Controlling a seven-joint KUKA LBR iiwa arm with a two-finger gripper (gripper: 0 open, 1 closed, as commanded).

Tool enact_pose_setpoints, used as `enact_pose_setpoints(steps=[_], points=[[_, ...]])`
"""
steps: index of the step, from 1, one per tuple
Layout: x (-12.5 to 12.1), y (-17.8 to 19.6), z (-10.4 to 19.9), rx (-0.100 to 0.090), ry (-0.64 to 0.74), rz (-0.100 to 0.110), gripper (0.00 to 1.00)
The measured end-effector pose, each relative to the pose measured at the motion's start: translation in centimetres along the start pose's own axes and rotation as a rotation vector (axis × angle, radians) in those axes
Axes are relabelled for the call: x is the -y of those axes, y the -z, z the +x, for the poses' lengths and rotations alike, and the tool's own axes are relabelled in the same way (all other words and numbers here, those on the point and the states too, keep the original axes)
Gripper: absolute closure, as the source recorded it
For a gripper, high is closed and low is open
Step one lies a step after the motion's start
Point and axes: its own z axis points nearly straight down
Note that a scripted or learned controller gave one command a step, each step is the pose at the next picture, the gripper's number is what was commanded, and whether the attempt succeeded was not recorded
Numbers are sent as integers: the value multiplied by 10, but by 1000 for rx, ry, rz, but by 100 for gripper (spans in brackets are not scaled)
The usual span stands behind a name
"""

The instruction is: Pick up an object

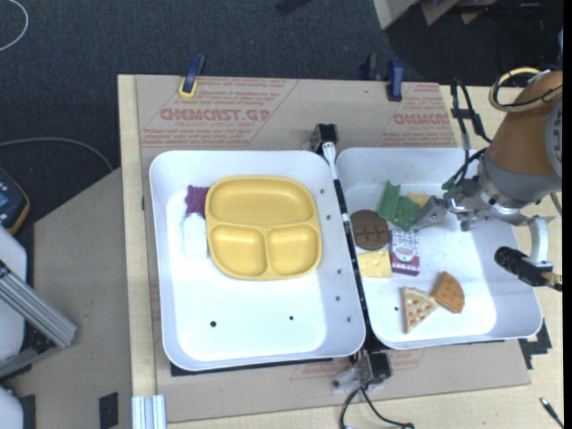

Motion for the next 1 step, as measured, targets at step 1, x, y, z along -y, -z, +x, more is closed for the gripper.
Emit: enact_pose_setpoints(steps=[1], points=[[-2, -20, 0, 3, -1, -8, 0]])
